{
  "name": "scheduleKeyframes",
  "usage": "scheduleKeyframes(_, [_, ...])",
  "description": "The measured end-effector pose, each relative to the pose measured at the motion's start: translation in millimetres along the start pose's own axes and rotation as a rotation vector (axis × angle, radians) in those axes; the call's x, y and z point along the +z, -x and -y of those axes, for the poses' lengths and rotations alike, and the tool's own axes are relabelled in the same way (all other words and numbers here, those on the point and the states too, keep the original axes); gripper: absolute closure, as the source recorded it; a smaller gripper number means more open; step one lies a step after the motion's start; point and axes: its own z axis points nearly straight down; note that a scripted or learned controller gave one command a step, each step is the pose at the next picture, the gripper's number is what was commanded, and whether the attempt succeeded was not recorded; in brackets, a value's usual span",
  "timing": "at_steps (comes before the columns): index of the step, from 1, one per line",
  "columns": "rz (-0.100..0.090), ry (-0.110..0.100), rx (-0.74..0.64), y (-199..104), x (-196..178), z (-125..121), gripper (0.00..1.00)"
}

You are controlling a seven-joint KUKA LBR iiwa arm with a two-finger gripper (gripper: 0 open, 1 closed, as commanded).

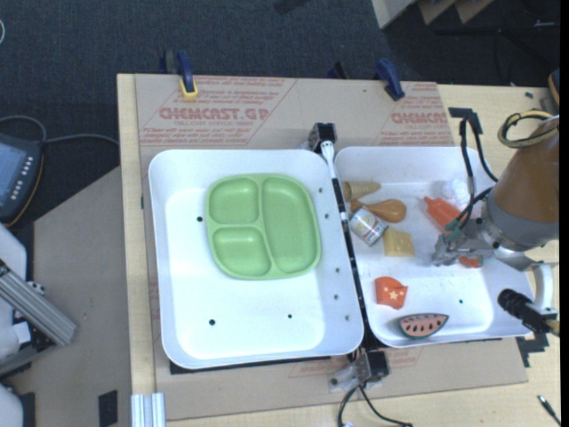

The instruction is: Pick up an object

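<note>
The left bin (178, 265) holds a green divided plate (263, 226). The right bin (418, 163) holds an ice-cream cone (361, 189), drumstick (386, 210), tin can (366, 228), cheese slice (398, 243), red piece (390, 292), watermelon slice (422, 326) and an orange item (440, 210). The end effector (453, 249) sits low at the right side there; I cannot tell its grip, as the wrist covers it.

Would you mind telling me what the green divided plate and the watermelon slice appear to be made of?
The green divided plate looks like moulded plastic with a smooth matte finish: uniform pale green, rounded compartment ridges. The watermelon slice seems a toy, likely plastic or rubber: flat red face, dark seeds, green rim; the exact material is unclear at this size.
</note>
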Motion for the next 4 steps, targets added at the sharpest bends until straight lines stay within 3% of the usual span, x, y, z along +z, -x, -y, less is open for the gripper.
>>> scheduleKeyframes(2, [0.002,-0.001,0.000,4,-114,-9,1.00])
scheduleKeyframes(3, [0.000,-0.005,0.000,5,-127,-10,1.00])
scheduleKeyframes(4, [-0.001,-0.006,-0.005,-40,-130,-36,1.00])
